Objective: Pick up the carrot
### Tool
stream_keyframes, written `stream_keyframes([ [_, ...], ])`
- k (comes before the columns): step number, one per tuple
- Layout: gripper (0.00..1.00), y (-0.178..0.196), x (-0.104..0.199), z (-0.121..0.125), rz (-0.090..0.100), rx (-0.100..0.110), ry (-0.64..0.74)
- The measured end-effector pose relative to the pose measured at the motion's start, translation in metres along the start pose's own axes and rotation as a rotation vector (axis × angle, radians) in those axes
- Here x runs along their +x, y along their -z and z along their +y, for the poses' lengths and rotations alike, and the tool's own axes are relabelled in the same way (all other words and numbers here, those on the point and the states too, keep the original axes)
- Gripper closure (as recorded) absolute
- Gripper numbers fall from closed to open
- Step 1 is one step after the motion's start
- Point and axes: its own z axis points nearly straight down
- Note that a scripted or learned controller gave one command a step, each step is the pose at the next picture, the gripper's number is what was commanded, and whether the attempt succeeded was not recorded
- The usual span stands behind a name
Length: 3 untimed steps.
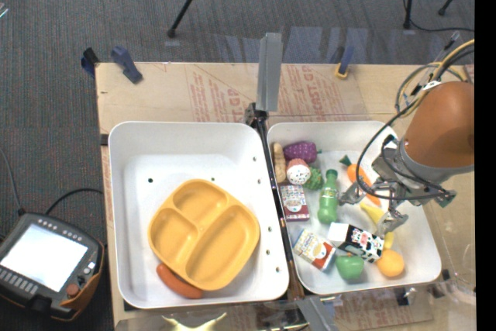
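The carrot is a small orange piece with a green top, lying in the right bin near its middle right. The arm's grey wrist partly covers it. My gripper hangs over the right bin just below and to the right of the carrot. It is open: one finger points left close beside the carrot's lower end and the other points down toward the front. Nothing is held between them. A yellow piece shows in the gap below.
The right bin also holds purple grapes, a green bottle, small cartons, a cow-patterned carton, a green pepper and an orange. The left bin holds a yellow divided plate and a red sausage.
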Motion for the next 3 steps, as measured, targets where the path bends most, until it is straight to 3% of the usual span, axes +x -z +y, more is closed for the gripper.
stream_keyframes([
  [1,1.00,0.010,-0.002,0.001,-0.003,-0.001,0.000],
  [2,0.00,0.009,-0.002,0.001,-0.002,-0.002,0.000],
  [3,0.00,-0.010,-0.027,-0.018,-0.001,0.001,0.052],
])
